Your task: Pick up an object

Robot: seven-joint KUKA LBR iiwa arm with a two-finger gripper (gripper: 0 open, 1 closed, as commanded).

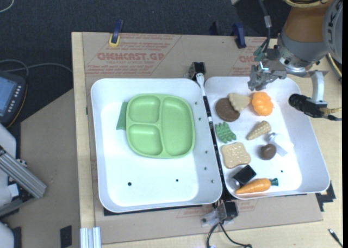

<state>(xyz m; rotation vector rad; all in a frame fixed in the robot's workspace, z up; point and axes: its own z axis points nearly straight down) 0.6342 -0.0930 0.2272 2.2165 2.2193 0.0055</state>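
The right bin [304, 149] holds several toy foods: an orange fruit [261, 103], a brown cookie [227, 109] with a beige piece [238, 100] on it, a corn cob [259, 130], green leaves [224, 131], a toast slice [235, 154], a small brown lump [267, 151], a black block [244, 175] and a carrot [254, 186]. My gripper [259, 81] hangs over the bin's far edge, just above the orange fruit and the beige piece. I see nothing between its fingers.
A green divided plate [161, 125] lies in the left bin [109, 149]. A black clip [198, 70] sits at the far end of the seam between the bins. Blue and yellow clamps hold the cardboard at the back.
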